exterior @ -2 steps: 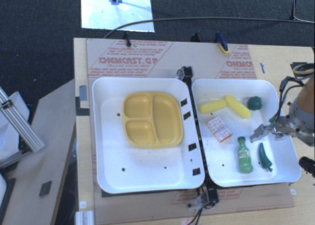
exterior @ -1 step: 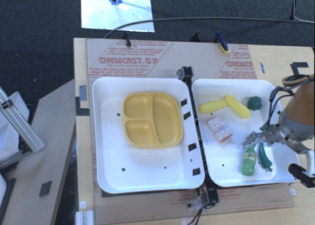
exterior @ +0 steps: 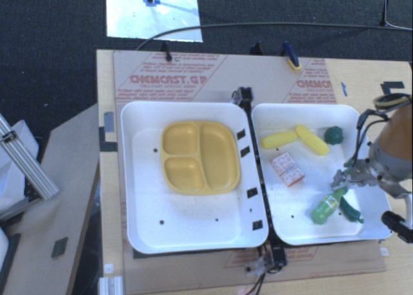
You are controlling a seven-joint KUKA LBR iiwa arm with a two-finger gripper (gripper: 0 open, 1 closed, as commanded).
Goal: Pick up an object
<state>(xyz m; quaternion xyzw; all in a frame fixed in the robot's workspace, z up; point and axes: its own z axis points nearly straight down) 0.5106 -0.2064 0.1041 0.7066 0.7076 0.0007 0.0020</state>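
A light wooden bench (exterior: 193, 274) on dark carpet (exterior: 51, 42) is seen bearing two white bins. In the right bin (exterior: 284, 229), at four o'clock, a green bottle (exterior: 326, 206) lies just beneath the gripper (exterior: 342, 181). A small carton (exterior: 287, 168) and two yellow corn cobs (exterior: 297, 139) lie beyond. A yellow divided tray (exterior: 197, 157) rests in the left bin (exterior: 139, 223).

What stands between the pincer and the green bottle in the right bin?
Nothing visible does. The pincer hangs right above the upper end of the green bottle, with no object between them. The dark green piece lies close beside the bottle, on its right, and could crowd a grasp.
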